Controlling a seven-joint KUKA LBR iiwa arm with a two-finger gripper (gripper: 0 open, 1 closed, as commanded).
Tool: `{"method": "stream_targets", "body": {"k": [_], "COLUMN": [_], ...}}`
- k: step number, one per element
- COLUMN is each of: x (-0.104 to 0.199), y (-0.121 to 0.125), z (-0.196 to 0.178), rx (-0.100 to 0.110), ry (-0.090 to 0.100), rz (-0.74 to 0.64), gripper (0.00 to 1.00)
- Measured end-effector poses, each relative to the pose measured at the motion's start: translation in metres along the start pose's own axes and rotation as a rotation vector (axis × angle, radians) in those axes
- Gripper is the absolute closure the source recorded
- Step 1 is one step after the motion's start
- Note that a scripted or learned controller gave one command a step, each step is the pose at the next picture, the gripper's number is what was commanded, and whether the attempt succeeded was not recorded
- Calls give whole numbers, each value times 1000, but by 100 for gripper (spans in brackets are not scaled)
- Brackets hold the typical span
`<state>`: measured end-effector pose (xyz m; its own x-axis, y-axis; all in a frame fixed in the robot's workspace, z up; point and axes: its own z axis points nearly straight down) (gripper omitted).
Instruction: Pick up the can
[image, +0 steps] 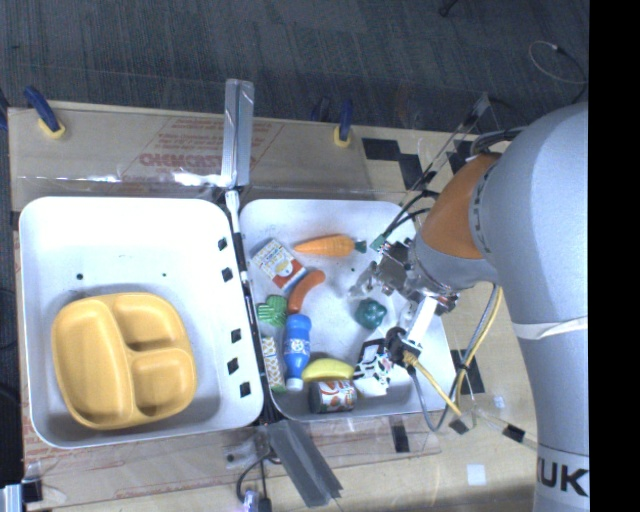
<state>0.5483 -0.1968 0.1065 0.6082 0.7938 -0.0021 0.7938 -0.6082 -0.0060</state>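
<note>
The can (333, 396) lies on its side at the front edge of the right bin (330, 212), with a red and silver label. A yellow banana (327, 369) touches its top. My gripper (369, 286) hangs over the right middle of this bin, just above a teal round object (371, 313). It stands well behind and to the right of the can, apart from it. I see nothing of the can between its tips.
In the right bin lie a carrot (325, 245), a small carton (275, 262), a red sausage (305, 288), a blue bottle (296, 348) and a black-and-white toy (375, 368). A yellow divided tray (122, 355) sits in the left bin (60, 225).
</note>
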Motion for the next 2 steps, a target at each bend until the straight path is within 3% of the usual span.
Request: {"method": "stream_targets", "body": {"k": [1,2], "x": [33,61], "y": [51,83], "z": [-15,8], "rx": [-3,6], "ry": [2,-5], "rz": [35,149], "gripper": [0,0]}}
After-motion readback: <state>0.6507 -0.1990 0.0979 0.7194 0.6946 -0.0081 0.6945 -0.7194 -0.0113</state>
